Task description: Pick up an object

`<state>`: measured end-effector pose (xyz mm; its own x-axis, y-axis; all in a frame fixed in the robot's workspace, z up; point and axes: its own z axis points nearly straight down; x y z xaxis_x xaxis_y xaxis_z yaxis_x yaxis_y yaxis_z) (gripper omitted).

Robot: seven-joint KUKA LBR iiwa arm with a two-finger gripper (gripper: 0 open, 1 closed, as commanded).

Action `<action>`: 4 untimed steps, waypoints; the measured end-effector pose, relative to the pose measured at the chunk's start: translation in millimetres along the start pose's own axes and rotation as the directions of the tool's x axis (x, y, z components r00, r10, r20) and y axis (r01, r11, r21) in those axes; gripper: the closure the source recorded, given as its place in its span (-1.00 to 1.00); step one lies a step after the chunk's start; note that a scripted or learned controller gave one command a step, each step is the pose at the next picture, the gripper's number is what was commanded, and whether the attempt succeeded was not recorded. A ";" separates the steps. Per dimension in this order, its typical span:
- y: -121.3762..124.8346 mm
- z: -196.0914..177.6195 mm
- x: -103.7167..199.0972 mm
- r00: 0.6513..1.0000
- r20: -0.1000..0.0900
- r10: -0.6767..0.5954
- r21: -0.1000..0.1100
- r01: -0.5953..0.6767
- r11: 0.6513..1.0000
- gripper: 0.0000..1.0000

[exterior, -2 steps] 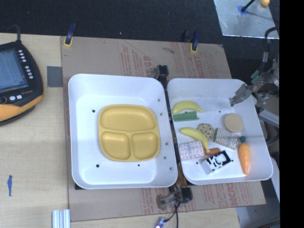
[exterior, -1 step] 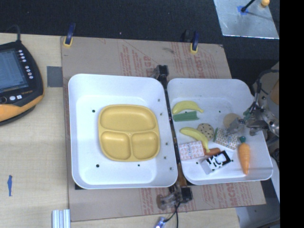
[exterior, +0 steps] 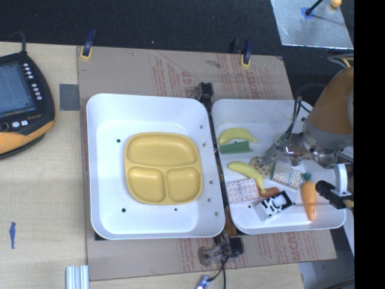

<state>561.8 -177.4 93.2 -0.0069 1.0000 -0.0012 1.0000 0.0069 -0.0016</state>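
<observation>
Near edge of the right bin (exterior: 289,224): black-and-white block (exterior: 274,205), carrot (exterior: 308,200), patterned cards. Middle: banana (exterior: 248,171) beside the tool (exterior: 289,151), which hovers low over the clutter; can't tell its state. Farther back: second banana (exterior: 236,135), green block (exterior: 234,147). Step looks like descent to grasp. Next: close on one item, lift. Left bin (exterior: 102,161) holds yellow tray (exterior: 163,166).
</observation>
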 end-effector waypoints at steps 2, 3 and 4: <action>77.0 -70.4 -17.7 1.000 -0.002 0.003 -0.001 -0.003 1.000 -1.00; 3.4 2.5 42.1 1.000 -0.002 0.002 0.006 -0.002 1.000 -1.00; 80.8 -1.2 81.4 1.000 -0.002 0.003 0.002 -0.003 1.000 -1.00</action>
<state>642.1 -95.4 94.2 -0.0038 1.0000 0.0012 1.0000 0.0038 -0.0032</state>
